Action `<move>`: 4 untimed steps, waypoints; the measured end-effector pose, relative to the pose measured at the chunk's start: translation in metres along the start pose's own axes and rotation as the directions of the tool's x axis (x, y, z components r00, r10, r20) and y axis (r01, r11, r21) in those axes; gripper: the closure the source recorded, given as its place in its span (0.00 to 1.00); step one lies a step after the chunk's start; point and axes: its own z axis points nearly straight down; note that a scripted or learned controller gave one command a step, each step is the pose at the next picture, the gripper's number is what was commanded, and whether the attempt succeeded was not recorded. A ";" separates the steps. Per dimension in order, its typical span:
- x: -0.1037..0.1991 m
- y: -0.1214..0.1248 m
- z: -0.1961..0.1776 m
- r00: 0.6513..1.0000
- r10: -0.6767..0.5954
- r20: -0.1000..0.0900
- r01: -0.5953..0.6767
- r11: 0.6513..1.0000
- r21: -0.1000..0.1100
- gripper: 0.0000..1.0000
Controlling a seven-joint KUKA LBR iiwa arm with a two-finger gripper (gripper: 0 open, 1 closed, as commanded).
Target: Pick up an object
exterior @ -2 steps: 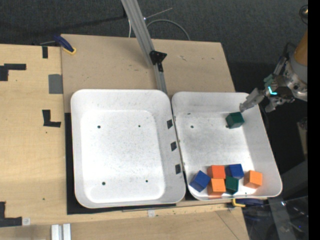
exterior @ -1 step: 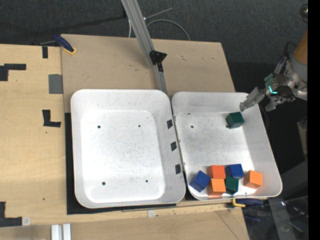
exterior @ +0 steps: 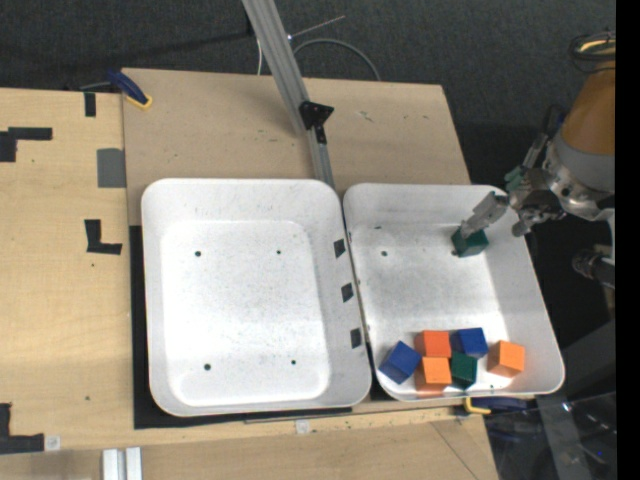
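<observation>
Gripper [exterior: 470, 236] reaching in from the right, low over the upper part of the right bin [exterior: 420, 298], fingers closed around a dark green block [exterior: 471, 241] that sits at the fingertips, touching or just above the bin floor; cannot tell which. Grey arm [exterior: 575, 183] with orange band behind it at the right edge.

Six more blocks clustered along the right bin's near edge: three orange [exterior: 435, 343], two blue [exterior: 400, 360], one dark green [exterior: 463, 369], most touching each other.

Two shallow white bins side by side, rims touching; left bin [exterior: 240, 288] beside the right one.

Pale wooden bench [exterior: 200, 128] beneath, marked with black tape pieces [exterior: 96, 236]. Slanted metal pole [exterior: 285, 58] crossing the top. Dark floor around the bench.
</observation>
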 end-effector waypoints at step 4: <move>-0.002 0.005 0.032 1.000 -0.001 0.002 0.001 1.000 -0.010 1.00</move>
